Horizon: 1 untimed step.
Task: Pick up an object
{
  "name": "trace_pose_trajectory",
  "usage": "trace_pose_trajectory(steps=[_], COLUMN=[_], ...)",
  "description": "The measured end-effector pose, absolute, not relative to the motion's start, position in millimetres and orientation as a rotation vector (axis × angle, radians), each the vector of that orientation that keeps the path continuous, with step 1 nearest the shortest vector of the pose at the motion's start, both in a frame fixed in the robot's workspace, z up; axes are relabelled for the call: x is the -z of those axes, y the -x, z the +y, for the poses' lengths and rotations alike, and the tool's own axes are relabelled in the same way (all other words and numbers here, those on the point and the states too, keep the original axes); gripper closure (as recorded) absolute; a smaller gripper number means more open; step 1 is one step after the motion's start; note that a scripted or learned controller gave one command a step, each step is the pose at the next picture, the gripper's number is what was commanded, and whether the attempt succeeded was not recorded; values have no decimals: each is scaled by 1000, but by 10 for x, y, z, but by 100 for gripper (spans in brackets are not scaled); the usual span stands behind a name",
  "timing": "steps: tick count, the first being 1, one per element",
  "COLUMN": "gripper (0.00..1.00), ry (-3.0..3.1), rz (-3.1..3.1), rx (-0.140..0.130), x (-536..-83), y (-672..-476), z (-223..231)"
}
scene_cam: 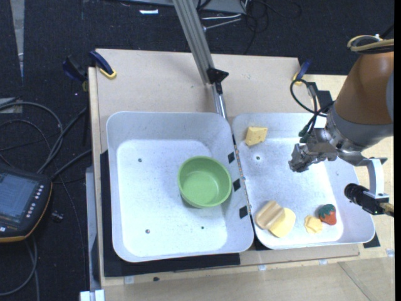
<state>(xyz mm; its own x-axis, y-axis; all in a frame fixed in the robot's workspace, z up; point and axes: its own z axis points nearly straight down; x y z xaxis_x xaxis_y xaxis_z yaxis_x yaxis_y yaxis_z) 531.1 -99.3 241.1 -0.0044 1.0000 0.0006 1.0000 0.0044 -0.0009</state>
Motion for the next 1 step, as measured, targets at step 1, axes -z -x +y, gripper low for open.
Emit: trace_pose_trajectory(steps=[1], gripper=[100], ry=[2215], rz=[-2226], rx=[0], x=[-2310], y=[-5565], z=[-469])
